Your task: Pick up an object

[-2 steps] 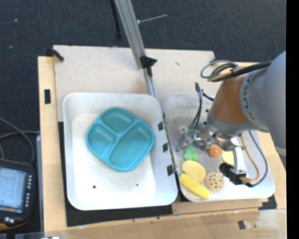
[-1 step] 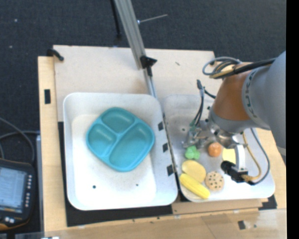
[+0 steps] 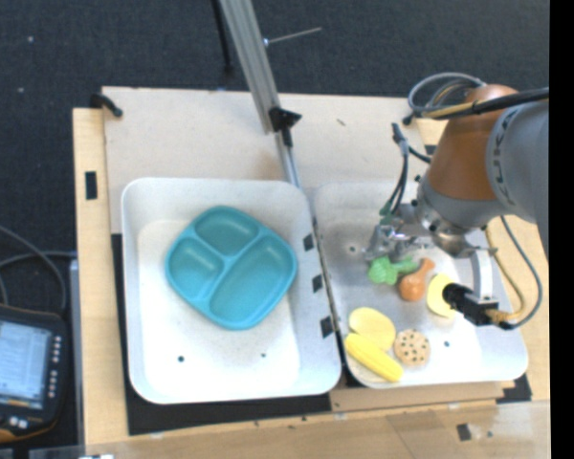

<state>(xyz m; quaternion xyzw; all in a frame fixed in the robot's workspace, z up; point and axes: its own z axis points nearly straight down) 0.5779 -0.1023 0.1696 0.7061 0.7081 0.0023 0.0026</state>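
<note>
— While you hang over the right bin, what are you going for?

— Since the task names no particular thing, I judge the green toy to be my target. It lies in the middle of the right bin, touching the orange carrot-like piece on its right side. My gripper sits just above it, close to its upper edge, though I cannot make out from this slanted view whether I touch it.

— Do you hold it?

— I cannot say so. Nothing shows between my fingers, and whether they stand apart or together I cannot tell; my wrist and its cables blur that part.

— What else lies around?

— Further out, a pale yellow slice lies beside the carrot piece. Nearer the front rim are a yellow round piece, a yellow corn-like piece and a speckled cookie, packed close together. The left bin bears a blue divided plate, well apart from me.

— So which step is this?

— The approach or the descent onto the toy, by my judgement; the lift is not yet done. The next move calls for settling squarely on the green toy alone, since the carrot piece touches it and could be nudged or caught too.
</note>
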